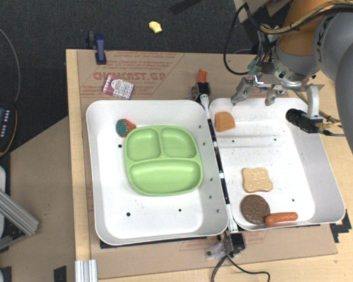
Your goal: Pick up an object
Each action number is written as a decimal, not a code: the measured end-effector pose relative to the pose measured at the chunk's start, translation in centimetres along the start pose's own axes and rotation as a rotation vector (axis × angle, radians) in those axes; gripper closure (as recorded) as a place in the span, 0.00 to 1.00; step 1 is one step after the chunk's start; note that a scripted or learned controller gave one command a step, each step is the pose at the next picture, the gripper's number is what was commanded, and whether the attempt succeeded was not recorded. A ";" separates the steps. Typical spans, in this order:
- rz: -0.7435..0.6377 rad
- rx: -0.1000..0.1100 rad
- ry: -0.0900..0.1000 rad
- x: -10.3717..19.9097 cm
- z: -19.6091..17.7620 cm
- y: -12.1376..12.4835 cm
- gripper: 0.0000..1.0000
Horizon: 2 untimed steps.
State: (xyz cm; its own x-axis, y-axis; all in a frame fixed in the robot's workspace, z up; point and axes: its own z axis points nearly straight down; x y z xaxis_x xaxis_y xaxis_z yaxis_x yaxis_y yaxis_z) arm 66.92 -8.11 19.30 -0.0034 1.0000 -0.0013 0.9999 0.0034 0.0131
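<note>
The metal two-finger hand (254, 94), fingers spread and holding nothing, is seen just beyond the orange-brown bread-like piece (225, 121).

I watch through one fixed camera mounted above the desk (76, 157), looking down at a slant from the near side. It sits far enough back to frame both white bins, the left bin (106, 204) and the right bin (317, 175), side by side, with dark floor beyond. The arm (323, 22) enters from the upper right.

Faint "CHEMCAST GP" on board (142, 70)
</note>
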 end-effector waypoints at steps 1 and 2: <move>0.010 0.003 -0.006 -8.2 -6.0 -0.2 0.00; 0.004 0.029 0.006 -3.6 6.1 -6.2 0.00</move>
State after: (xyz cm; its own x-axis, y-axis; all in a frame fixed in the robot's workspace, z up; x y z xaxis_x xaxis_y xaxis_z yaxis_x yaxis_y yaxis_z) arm 60.78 -11.76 13.17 0.0002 1.0000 0.0052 0.9999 -0.0001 -0.0154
